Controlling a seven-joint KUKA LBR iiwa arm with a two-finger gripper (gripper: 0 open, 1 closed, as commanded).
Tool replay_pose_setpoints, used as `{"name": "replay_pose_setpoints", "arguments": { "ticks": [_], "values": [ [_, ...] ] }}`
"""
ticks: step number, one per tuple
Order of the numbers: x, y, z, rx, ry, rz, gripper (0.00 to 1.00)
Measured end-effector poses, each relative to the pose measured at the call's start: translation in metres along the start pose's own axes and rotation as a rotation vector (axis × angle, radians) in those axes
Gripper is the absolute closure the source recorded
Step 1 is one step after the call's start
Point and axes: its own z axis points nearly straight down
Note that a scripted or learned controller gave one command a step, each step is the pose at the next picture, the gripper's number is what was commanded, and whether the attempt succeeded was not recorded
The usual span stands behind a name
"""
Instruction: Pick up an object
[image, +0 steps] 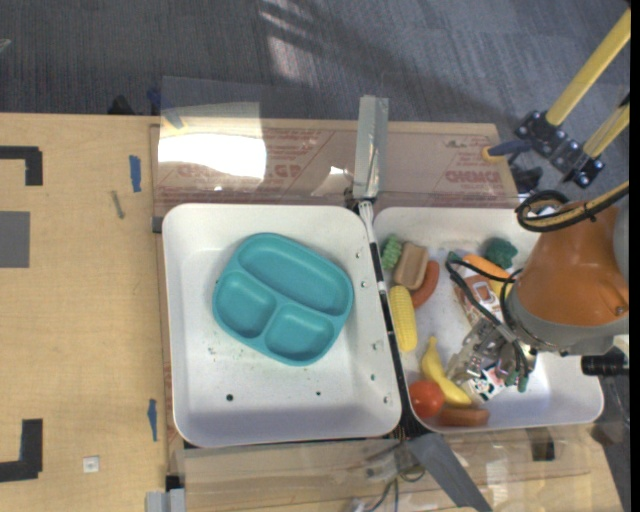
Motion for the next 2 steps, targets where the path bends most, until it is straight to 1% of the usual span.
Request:
{"name": "replay_pose_setpoints", "arguments": {
  "ticks": [1,2],
  "values": [
    [-0.0928,-0.0201,-0.0952,-0.002,-0.016,0.042,1.00],
    [-0.0901,-0.0194,-0.0901,0.000,-0.005,0.041,0.00]
  ]
}}
